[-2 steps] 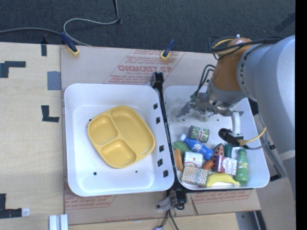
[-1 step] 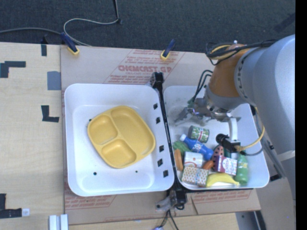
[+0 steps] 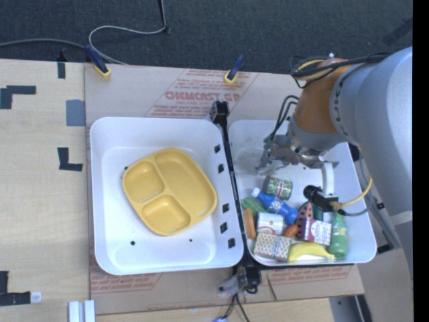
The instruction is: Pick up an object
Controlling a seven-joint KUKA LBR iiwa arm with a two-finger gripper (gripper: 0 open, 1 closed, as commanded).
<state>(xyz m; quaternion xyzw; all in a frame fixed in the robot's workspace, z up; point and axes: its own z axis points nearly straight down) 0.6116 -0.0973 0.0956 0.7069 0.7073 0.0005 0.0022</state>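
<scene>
My gripper (image 3: 270,162) hangs low over the upper part of the right bin (image 3: 249,136), under the arm's orange band. Just below and to its right lies a small green and white can (image 3: 279,187), close to the gripper; whether they touch is unclear. Below the can a blue bottle (image 3: 275,205) lies slanted. Several toy groceries crowd the bin's near end: a red and white box (image 3: 270,222), a patterned carton (image 3: 273,246), a yellow banana (image 3: 310,251), a purple box (image 3: 315,232) and an orange carrot (image 3: 249,224).
The left bin (image 3: 107,180) holds a yellow divided plate (image 3: 169,190). A black divider (image 3: 224,159) runs between the bins. The grey arm (image 3: 375,113) covers the right bin's upper right corner. Cables lie on the dark floor behind the bench.
</scene>
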